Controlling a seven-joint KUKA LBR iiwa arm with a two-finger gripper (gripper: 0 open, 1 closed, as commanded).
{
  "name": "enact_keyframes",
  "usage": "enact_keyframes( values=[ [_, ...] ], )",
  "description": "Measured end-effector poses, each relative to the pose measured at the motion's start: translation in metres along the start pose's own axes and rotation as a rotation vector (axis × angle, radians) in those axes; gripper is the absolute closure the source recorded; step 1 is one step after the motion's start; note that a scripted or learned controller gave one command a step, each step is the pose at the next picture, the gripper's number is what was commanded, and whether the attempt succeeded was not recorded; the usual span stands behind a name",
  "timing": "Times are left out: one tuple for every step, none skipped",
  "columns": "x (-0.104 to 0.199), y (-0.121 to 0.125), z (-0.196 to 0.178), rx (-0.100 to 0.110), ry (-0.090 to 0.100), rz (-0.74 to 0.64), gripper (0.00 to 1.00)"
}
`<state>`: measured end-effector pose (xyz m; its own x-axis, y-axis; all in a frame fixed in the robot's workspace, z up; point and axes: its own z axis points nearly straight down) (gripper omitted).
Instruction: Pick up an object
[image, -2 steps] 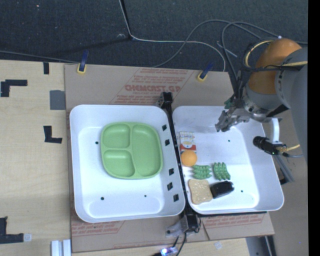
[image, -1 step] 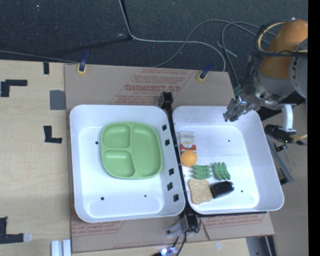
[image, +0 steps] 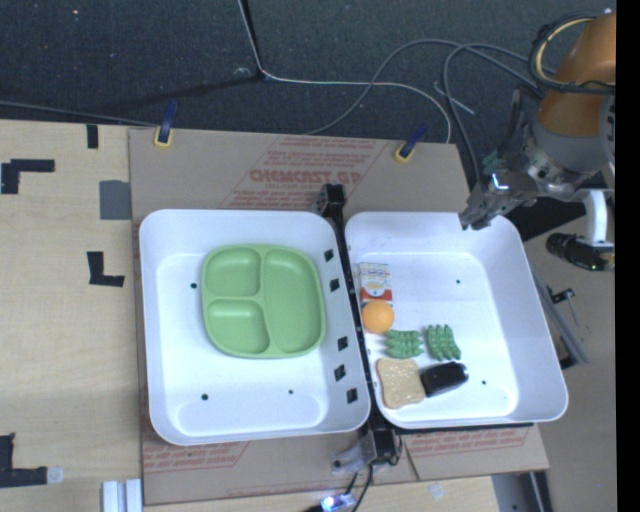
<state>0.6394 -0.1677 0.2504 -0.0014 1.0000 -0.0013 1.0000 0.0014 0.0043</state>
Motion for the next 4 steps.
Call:
enact_keyframes(
  values=[
    [0.047, -0.008, -0.003, 0.005, 0.003, -0.003, 1.0],
    [0.099, -0.024, 0.013, 0.007, 0.003, -0.003, 1.0],
    [0.158, -0.033, 0.02, 0.007, 0.003, -0.005, 1.0],
    [0.213, -0.047, 0.013, 0.007, 0.004, -0.006, 1.0]
  ],
)
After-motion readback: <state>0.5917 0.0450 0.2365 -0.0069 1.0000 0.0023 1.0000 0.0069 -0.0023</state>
